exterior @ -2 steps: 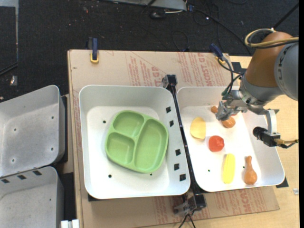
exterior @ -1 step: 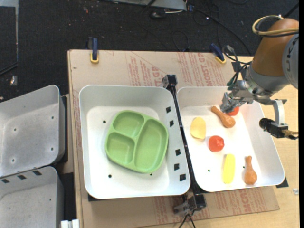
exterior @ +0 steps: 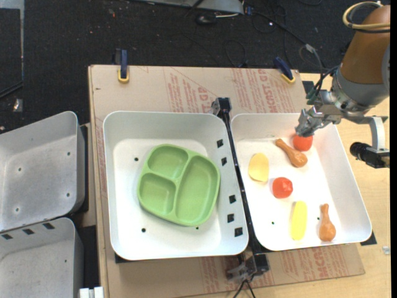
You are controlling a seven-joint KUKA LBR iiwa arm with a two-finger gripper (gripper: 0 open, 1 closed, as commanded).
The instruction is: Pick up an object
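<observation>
While claw [exterior: 306, 131] hovers at red-orange piece [exterior: 303, 143], right bin [exterior: 353, 185]: approach step.
Finger spread cannot be told; next, I judge, descend squarely and clamp without nudging drumstick [exterior: 292, 153].

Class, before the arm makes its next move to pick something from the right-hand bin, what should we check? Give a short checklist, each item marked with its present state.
1. Gripper above a target: ok, over the red-orange toy.
2. Fingers open: cannot tell.
3. Toy held: cannot tell.
4. Neighbour clear: not ok, the tan drumstick lies close beside it.
5. Red tomato and yellow piece away from gripper: ok.
</observation>
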